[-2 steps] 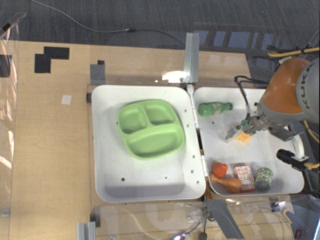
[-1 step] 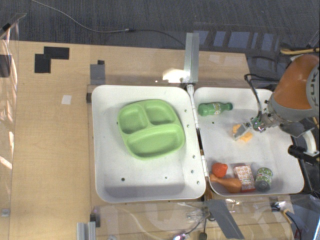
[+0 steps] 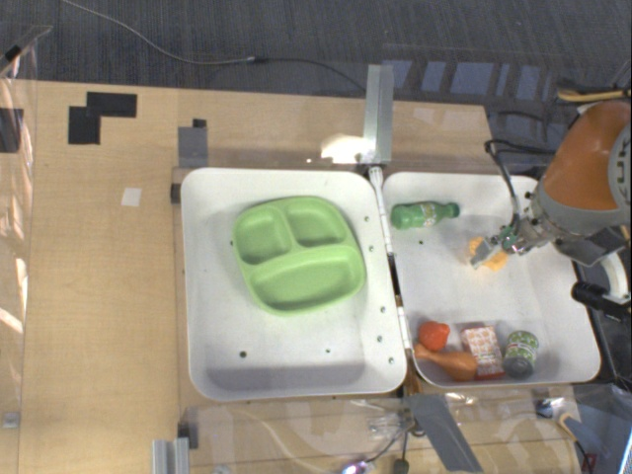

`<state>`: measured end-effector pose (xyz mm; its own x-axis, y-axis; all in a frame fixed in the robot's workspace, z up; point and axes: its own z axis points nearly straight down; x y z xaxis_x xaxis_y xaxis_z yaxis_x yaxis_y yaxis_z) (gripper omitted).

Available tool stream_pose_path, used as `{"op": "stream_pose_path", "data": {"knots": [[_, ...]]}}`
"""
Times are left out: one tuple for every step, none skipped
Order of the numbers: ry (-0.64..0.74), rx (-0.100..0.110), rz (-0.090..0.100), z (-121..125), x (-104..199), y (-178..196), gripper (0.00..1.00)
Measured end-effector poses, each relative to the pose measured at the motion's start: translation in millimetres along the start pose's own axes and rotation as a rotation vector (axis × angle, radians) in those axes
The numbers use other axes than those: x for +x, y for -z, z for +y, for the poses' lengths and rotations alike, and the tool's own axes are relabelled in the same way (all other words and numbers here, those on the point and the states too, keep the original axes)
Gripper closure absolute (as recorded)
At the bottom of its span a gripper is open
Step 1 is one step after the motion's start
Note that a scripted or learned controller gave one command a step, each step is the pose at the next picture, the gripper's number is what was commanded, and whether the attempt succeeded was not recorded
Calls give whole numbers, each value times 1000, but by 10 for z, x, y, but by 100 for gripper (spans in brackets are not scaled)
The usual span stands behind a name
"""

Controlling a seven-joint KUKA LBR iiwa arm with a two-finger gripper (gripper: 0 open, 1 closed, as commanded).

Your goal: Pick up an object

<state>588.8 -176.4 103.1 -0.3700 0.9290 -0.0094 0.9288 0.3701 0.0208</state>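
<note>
A small yellow-orange object [image 3: 488, 253] lies near the middle of the right bin [image 3: 553, 309], toward its far half, and the gripper [image 3: 506, 241] sits right at it. It is too small and blurred to name. The fingertips seem to touch or straddle it, but whether they stand apart or are pressed together cannot be told from this slant, so no hold can be claimed.

To do this step well, the arm should centre its fingers over the little piece, come low enough that the pads meet its sides rather than its top, and close before lifting straight up. A piece this small slips out easily, so the judgement is that a slow, vertical lift is safest.

Just beyond it, against the bin's far-left corner, a green bottle [image 3: 424, 213] lies on its side, apart from the gripper. Along the near wall of the same bin sit a red tomato-like item [image 3: 434, 336], an orange carrot-like item [image 3: 449, 364], a small printed packet [image 3: 481, 348] and a green can [image 3: 520, 353], clustered close together and well apart from the gripper.

The left bin [image 3: 212, 294] holds a green divided plate [image 3: 296, 253], lying flat. The grey arm with its orange band [image 3: 585, 161] reaches in from the right
</note>
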Motion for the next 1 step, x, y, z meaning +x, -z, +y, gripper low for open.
{"op": "stream_pose_path", "data": {"knots": [[-86, 14, 5, 363, 304, 1264, 100]]}}
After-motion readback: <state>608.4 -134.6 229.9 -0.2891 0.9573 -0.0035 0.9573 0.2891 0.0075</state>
